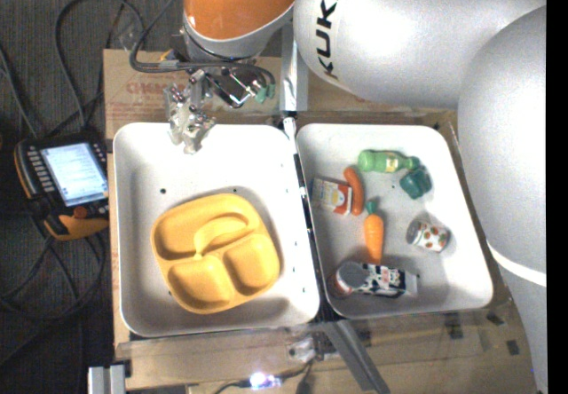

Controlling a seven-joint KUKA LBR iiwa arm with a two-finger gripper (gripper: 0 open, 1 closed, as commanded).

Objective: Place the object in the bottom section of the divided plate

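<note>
Hovering over the far left corner of the left bin (133,206), the gripper (189,130) points down with its pale fingers close together, and nothing shows between them; whether they are fully closed I cannot tell. Just near of it, in the middle of the same bin, lies the yellow divided plate (216,250), and all three of its sections look bare, including the near one where the object belongs. By that, the task seems hardly begun: an object has yet to be picked up and carried over.

The candidates sit in the right bin (461,206), well apart from the gripper: a green bottle (387,161) lying on its side at the far end, a teal piece (415,181) just beside it, a small carton (333,194) touching a sausage (355,190), a carrot (374,234) in the middle, a spotted cup (429,235) tipped over to its right, and a black-and-white carton (377,279) lying flat at the near side. The task does not say which one is meant.
</note>
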